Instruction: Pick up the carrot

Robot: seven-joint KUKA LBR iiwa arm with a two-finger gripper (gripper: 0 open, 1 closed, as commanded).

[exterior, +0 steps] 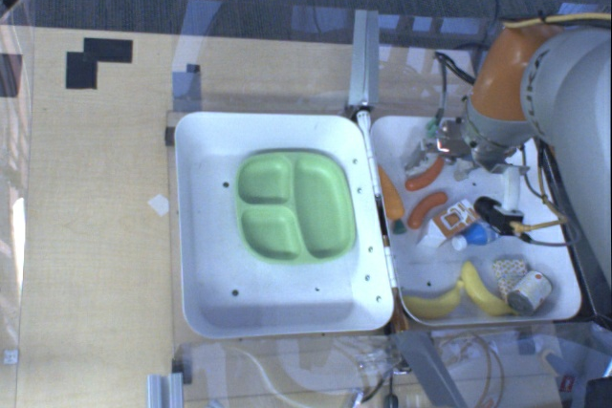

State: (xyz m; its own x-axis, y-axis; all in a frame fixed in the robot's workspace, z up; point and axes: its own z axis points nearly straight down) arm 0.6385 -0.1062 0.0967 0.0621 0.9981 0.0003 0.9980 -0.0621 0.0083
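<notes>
Carrot (pixel 390 194): lies lengthwise along the left wall of the right bin (pixel 426 258), in the rear half, thin end toward the bin's rear; touching or nearly touching that wall, with nothing on top of it.
Gripper (pixel 432 148): low over the right bin's rear middle, apart from the carrot; whether it is released or clenched I cannot tell, and nothing is seen grasped in it.
Arm (pixel 564 110): covers the right bin's rear right corner and right wall.
Upper sausage (pixel 426 173): slanted, in the right bin's rear half, just beside the gripper.
Lower sausage (pixel 427 208): slanted, at mid-depth in the right bin, close to the carrot's thick end on the side away from the left wall.
Small box (pixel 455 220): orange and white, at the right bin's centre.
Bananas (pixel 430 303): two, along the right bin's front wall, one at its front left corner.
Can (pixel 528 289): on its side at the right bin's front right corner.
Open room: bare floor in the right bin between the lower sausage and the bananas; little room between carrot and left wall.
Left bin (pixel 206 234): beyond the right bin's left wall, holding a green divided plate (pixel 292 205).
</notes>
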